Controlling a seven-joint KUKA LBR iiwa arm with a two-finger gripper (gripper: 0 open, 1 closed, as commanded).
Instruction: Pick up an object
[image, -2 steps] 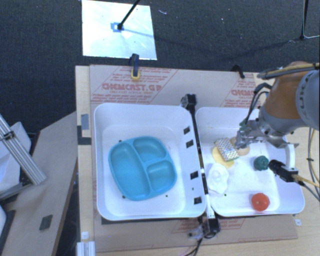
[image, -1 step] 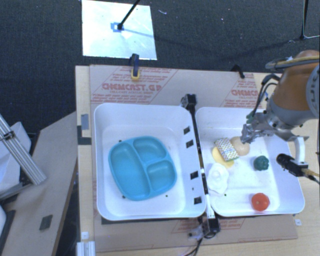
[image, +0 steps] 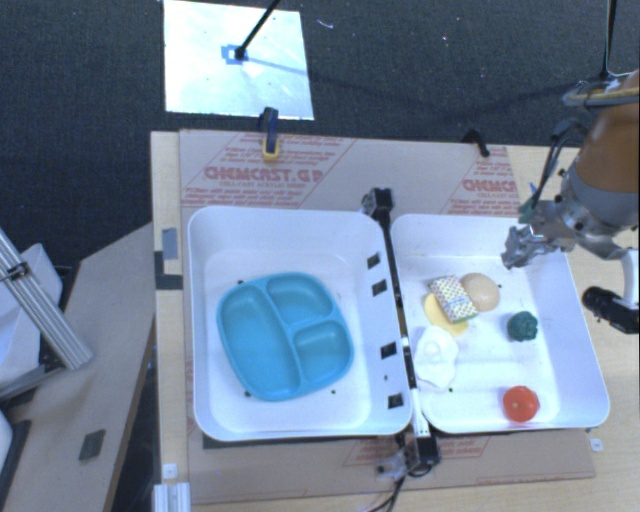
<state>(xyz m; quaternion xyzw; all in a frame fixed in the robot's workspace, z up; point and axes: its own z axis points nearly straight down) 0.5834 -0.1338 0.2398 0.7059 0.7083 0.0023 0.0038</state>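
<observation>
Hovering jaws blurred, arm cut off at right

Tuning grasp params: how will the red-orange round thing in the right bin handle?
The red-orange ball looks round, so a nudge would probably roll it. It lies apart from the other items, giving clear approach. Its smooth-looking skin may slip from the pincer.

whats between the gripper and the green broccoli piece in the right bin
Bare white floor of the right bin; nothing lies between the gripper and the green broccoli piece in the camera view.

Dark carpet floor, shiny metal sheet lying on it, wooden bench at left
</observation>
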